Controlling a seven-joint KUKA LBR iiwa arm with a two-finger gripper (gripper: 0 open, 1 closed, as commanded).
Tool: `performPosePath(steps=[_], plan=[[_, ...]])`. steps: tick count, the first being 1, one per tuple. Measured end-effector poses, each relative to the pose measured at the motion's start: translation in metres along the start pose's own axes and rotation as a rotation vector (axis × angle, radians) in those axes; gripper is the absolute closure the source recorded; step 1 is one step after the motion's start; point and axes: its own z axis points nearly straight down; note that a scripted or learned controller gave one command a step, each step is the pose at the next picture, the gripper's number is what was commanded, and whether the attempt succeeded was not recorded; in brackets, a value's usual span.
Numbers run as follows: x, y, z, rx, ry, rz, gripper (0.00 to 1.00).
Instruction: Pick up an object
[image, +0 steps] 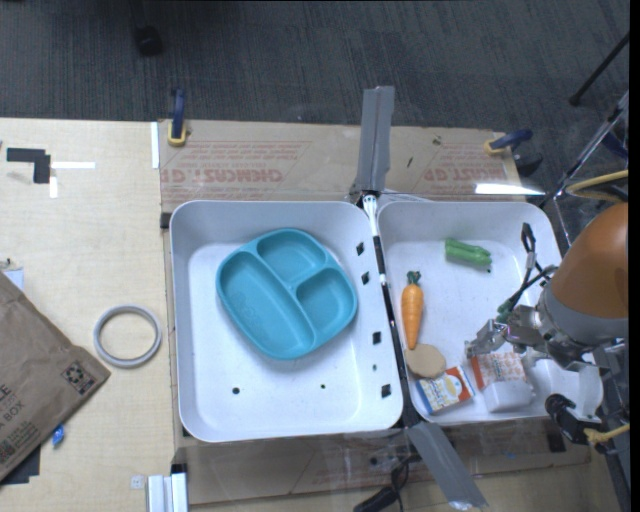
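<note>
The right bin (450, 225) holds an orange carrot (412, 312), a green piece (468, 253) near the far wall, a tan round disc (427, 360), and a small blue and orange packet (443, 390) at the front. A red and white packet (503, 372) lies beside a white block (510, 398). My gripper (492, 340) hangs low over the bin's right side, just above the red and white packet. The arm's orange band (605, 260) rises behind it. Nothing can be seen held in the gripper.
The left bin (195, 300) holds a blue divided plate (288, 292). A grey tape ring (127, 334) and a brown cardboard box (30, 385) lie on the bench to the left. A grey strip (375, 140) stands behind the bins' shared wall.
</note>
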Motion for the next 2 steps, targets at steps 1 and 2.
performPosePath(steps=[1, 2], plan=[[0.000, 0.000, -0.008, 0.002, 0.000, 0.003, 1.00], [-0.007, 0.007, -0.037, -0.001, -0.001, -0.288, 1.00]])
